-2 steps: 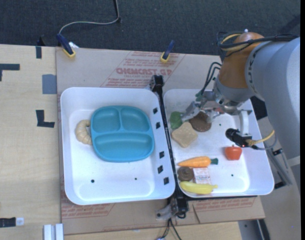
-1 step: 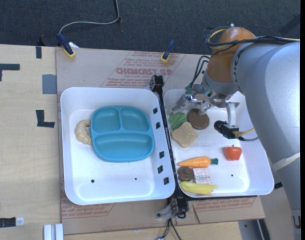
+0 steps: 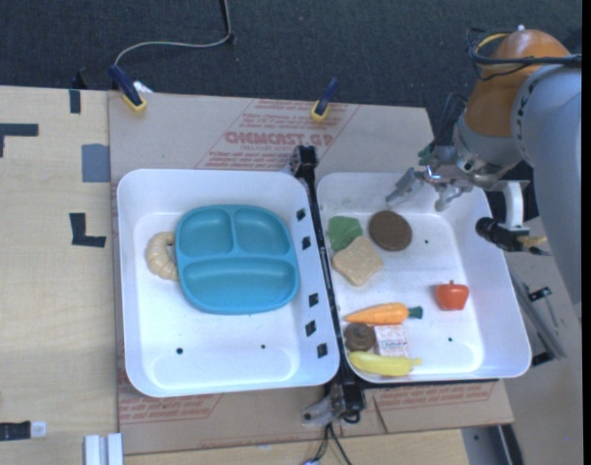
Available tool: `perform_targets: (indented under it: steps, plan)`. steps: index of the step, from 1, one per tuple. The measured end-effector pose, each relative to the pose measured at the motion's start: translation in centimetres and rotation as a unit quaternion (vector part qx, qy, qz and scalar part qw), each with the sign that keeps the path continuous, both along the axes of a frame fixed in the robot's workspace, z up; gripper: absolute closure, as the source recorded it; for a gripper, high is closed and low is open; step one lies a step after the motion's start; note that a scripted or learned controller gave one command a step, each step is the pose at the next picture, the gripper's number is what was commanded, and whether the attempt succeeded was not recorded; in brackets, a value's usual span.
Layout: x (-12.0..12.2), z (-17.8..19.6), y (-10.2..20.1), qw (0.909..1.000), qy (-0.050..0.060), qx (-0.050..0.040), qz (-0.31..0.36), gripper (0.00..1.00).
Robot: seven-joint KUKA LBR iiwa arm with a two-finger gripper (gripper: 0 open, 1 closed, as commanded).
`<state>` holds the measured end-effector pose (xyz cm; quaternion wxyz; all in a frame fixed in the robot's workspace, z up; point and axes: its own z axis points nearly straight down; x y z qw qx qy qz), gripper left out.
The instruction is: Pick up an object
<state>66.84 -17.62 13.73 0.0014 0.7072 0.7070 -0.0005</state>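
You're at the approach step: the two-finger metal gripper [image 3: 423, 192], fingers apart and holding nothing, hovers over the right white bin's [image 3: 497, 298] far edge. Next you'd drop onto the round brown cookie-like disc [image 3: 389, 231].

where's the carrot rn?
The carrot lies in the right bin, near its lower left, tip pointing toward the divider. It is below the bread slice and just above the banana and small packet.
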Motion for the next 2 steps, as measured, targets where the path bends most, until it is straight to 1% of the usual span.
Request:
perform_targets:
  steps: [1,2]
  plan:
    - [-1.89,-5.1,4.63,1.0,-0.001,0.0003,0.001,0.0]
    - [-1.9,-4.14,4.64,1.0,-0.001,0.0002,0.001,1.0]
